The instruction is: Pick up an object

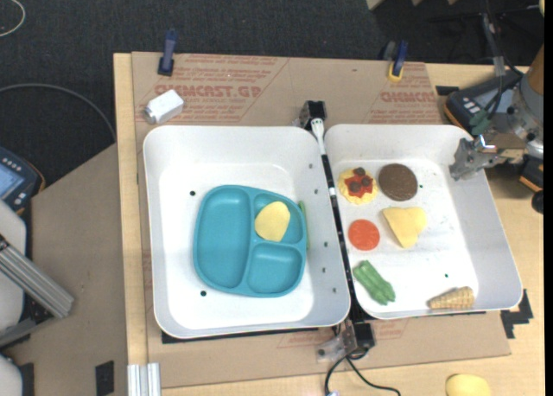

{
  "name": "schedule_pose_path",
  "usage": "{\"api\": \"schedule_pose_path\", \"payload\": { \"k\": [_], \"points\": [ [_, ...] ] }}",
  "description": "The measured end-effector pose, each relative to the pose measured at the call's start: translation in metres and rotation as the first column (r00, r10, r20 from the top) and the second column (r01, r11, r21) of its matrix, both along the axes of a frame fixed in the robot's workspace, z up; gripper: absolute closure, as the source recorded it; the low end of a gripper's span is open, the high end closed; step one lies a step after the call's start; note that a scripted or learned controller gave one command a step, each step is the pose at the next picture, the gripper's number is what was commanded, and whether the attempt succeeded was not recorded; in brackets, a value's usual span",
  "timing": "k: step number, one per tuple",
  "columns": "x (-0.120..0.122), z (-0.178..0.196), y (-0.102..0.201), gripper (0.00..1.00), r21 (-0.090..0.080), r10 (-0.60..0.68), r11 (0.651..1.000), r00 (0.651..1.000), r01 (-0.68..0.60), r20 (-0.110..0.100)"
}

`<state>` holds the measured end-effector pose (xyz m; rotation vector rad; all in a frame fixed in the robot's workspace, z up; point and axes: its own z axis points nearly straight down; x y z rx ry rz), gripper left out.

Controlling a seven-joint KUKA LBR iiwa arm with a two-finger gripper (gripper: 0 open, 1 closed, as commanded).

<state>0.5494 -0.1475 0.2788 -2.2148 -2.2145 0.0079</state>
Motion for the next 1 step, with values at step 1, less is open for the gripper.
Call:
{"api": "schedule_pose_path", "payload": {
  "k": [1],
  "points": [
    [-0.04, -0.0525, 0.0699, 1.0, 0.0, 0.004, 1.0, 1.0, -0.004, 0.003]
  ]
}}
